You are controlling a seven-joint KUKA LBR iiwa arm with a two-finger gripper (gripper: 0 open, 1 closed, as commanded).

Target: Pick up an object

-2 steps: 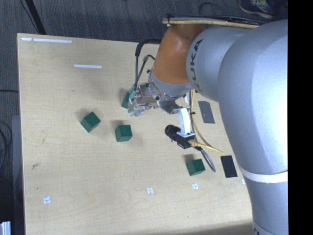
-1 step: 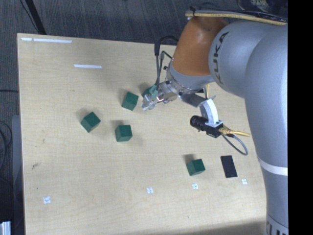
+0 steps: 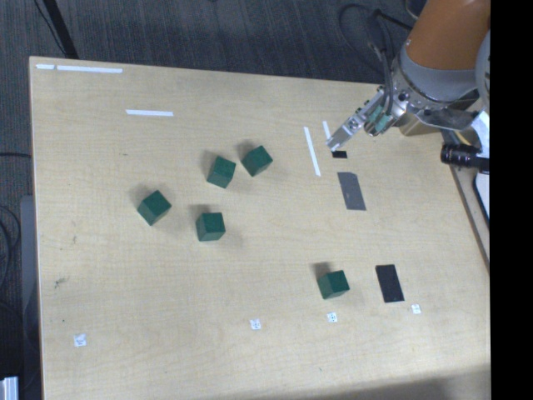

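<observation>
Several green cubes lie on the pale wooden tabletop [image 3: 125, 290]. Two sit close together near the middle, one [image 3: 256, 160] to the right of the other [image 3: 221, 172]. Further left are a cube [image 3: 154, 207] and another [image 3: 210, 225] below it. A lone cube [image 3: 333, 284] lies at the lower right. My gripper [image 3: 336, 144] hangs at the upper right, low over the table, pointing down and left. It is well apart from every cube, the nearest being the one near the middle, about a hundred pixels to its left. No cube is at its tip.
A white strip [image 3: 312, 151] lies just left of the gripper, and two more [image 3: 149, 112] [image 3: 79, 68] lie at the upper left. Dark flat patches [image 3: 353, 191] [image 3: 389, 282] mark the right side. The table's right edge [image 3: 470, 223] runs under the arm.
</observation>
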